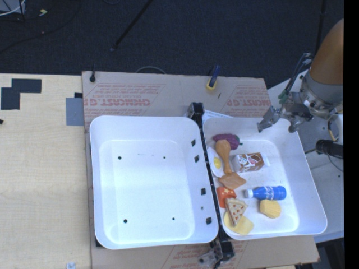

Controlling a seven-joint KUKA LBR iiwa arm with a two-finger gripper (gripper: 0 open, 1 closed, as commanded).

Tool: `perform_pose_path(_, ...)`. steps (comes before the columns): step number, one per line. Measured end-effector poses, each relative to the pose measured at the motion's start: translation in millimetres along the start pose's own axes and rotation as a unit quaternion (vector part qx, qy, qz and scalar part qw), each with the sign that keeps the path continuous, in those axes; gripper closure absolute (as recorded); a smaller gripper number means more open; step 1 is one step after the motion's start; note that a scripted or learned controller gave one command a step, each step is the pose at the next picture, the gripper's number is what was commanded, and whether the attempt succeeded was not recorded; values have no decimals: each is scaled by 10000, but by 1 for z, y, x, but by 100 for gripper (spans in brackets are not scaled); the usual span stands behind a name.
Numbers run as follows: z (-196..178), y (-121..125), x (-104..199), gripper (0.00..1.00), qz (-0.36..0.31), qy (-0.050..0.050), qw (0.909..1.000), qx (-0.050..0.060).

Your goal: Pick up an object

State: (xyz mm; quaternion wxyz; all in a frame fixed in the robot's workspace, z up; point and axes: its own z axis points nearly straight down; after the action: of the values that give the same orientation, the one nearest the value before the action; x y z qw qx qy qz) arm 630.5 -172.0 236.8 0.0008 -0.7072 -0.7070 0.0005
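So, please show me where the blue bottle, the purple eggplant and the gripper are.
blue bottle [269,193]: camera view, middle of its body.
purple eggplant [226,139]: camera view, its dark body.
gripper [279,120]: camera view, midway between its fingertips.

Dark blue-grey carpet [185,27] across the whole top of the scene, crossed by thin black cables [133,15] and a few pale wires [17,4] at the upper left corner. Below it, a light wood tabletop [39,189] on the left, marked with dark blue tape shapes [21,91] and a grey square [73,111], beside a brown cardboard sheet [151,94] printed with red lettering. Near the sheet's far edge, a small blue and yellow clamp [212,78]; even, soft light throughout, without hard shadows.
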Motion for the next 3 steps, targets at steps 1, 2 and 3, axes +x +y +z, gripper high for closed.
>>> perform_pose_path(1,157,-16,-42,0,12,1,10000,23)
perform_pose_path(2,139,-14,-42,100,9,0,10000,-8)
perform_pose_path(3,150,15,15,100,-16,5,10000,-10)
